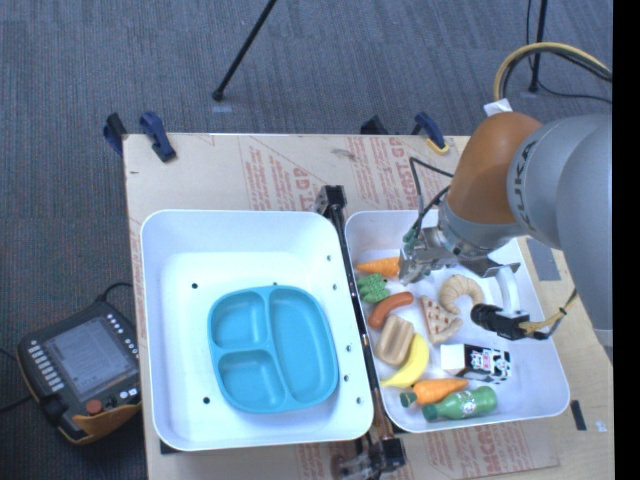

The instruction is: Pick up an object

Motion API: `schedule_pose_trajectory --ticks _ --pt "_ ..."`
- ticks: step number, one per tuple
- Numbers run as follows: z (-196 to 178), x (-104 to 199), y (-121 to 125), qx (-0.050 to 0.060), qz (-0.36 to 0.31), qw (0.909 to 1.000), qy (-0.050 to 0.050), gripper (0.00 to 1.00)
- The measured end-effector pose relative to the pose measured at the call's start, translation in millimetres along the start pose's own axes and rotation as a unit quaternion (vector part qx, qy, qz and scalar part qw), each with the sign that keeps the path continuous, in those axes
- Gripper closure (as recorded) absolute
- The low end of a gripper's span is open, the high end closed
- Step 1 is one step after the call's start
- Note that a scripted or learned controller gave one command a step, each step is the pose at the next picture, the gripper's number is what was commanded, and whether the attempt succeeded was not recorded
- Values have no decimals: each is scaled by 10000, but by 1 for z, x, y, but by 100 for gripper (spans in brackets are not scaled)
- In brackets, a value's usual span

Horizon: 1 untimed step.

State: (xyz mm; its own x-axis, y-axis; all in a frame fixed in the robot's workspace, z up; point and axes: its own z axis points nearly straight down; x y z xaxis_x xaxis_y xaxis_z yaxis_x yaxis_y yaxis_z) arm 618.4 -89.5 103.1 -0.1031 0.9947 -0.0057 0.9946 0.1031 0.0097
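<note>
**Mia:** Big and grey, the robot arm (560, 183) is closest to us. It has an orange part, and it comes in from the right and leans over the right bin (545, 393).

**Ben:** Did it pick up a toy yet?

**Mia:** I think not. Its tool (415, 260) is down low at the back of that bin, just beside a carrot (380, 266). I cannot tell if the tool is open or closed. I see no toy in it. So the picking up is all left to do.

**Ben:** What is on the counter (250, 168)?

**Mia:** Two white bins, side by side. The left bin (170, 238) holds one blue plate (272, 348) with three parts.

**Ben:** And the toys?

**Mia:** All in the right bin. One yellow banana (410, 363), one bread bun (395, 338), one croissant (462, 290), one pizza slice (438, 318). One green bottle (460, 404) lies at the front, touching a second carrot (437, 389). So two carrots.

**Ben:** More?

**Mia:** One little milk box (488, 362) with black spots, one sausage (390, 306) and one green veggie (372, 288), maybe broccoli. They lie close, many touching.

**Ben:** Anything small?

**Mia:** Blue clamps (155, 133) on the far edge of the counter. I count two for sure. A screen box (80, 363) sits on the floor to the left.
</note>
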Motion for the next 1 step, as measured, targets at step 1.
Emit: schedule_pose_trajectory --ticks 1 --pt "0 0 0 2 0 10000 1 0"
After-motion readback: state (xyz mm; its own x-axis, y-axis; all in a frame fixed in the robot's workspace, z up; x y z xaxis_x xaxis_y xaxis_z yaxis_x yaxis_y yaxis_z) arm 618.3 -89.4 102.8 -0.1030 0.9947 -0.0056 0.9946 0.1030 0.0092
